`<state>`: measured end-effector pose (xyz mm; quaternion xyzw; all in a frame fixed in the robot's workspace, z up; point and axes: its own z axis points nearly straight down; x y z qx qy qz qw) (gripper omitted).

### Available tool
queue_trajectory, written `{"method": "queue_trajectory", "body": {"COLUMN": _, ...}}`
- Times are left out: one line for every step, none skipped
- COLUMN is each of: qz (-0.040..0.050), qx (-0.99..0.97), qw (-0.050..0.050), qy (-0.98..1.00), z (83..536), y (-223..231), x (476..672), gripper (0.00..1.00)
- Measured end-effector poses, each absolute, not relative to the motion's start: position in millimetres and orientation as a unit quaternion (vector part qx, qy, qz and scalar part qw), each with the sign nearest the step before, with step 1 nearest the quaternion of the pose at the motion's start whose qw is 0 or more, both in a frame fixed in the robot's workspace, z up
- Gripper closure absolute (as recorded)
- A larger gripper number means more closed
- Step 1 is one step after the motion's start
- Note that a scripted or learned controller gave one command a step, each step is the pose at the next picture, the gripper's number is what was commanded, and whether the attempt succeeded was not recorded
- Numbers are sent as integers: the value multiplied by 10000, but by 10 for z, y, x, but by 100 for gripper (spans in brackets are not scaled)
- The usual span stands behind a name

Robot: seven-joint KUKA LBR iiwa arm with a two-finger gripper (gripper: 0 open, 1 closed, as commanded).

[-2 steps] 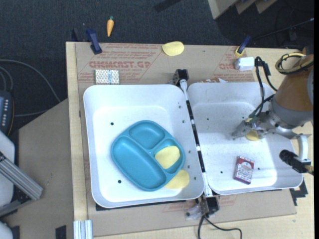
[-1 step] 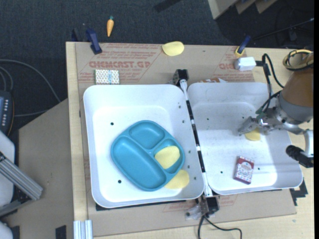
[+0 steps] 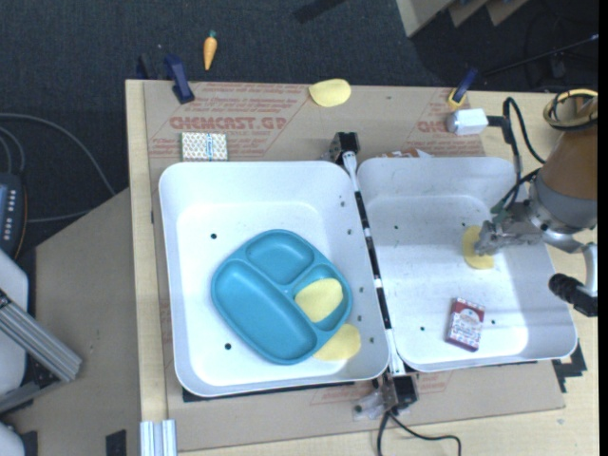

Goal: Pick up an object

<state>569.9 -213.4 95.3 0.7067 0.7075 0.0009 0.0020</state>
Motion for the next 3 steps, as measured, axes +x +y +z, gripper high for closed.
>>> {"method": "queue_trajectory", "body": {"qz": 7, "qx": 7067, "qw": 17, "qy": 7075, "z": 950, "y": -2133, "x": 5697, "gripper": 0}}
{"method": "queue_trajectory", "body": {"qz": 14, "qx": 7064, "qw": 29, "qy": 7078, "z": 1052, "y": -2131, "x": 5704, "gripper": 100}}
{"method": "queue_trajectory", "body": {"qz": 12, "qx": 7065, "qw": 25, "qy": 7077, "z": 1049, "y": -2131, "x": 5703, "gripper": 0}}
